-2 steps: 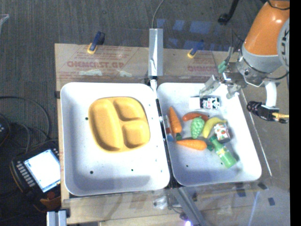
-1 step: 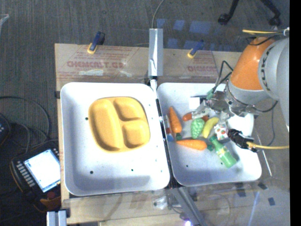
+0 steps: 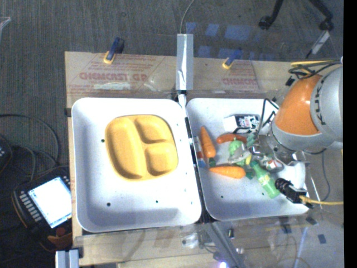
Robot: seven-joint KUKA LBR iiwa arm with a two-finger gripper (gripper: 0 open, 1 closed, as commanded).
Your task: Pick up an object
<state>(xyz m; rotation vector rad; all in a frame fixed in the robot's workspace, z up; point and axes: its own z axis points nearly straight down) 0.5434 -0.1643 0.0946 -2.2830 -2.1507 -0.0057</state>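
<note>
1. Nearest you, the right bin [image 3: 234,205] shows bare white floor along its near wall. The left bin [image 3: 111,208] sits just beside it on the tabletop [image 3: 83,74].
2. A little further in, a green bottle-shaped thing [image 3: 269,186] lies tilted near the right bin's near right corner. A carrot [image 3: 227,172] lies crosswise to its left.
3. The arm [image 3: 304,116], with its orange band, comes in from the right and hangs over the small clutter beside that carrot. You cannot tell whether the fingers are spread or pressed together, because the arm's bulk hides them.
4. Further back, a second carrot [image 3: 208,143] lies lengthwise near the right bin's left wall. A red-orange piece [image 3: 228,138] and a pale green piece [image 3: 235,148] lie close beside it.
5. A black-and-white packet [image 3: 245,120] lies near the right bin's far wall. All the things you could pick are in this right bin.
6. The left bin holds a yellow divided tray [image 3: 142,146], lying flat near its middle.
7. Farthest off, two blue-and-yellow clamps [image 3: 114,48] grip the tabletop's far edge.
</note>
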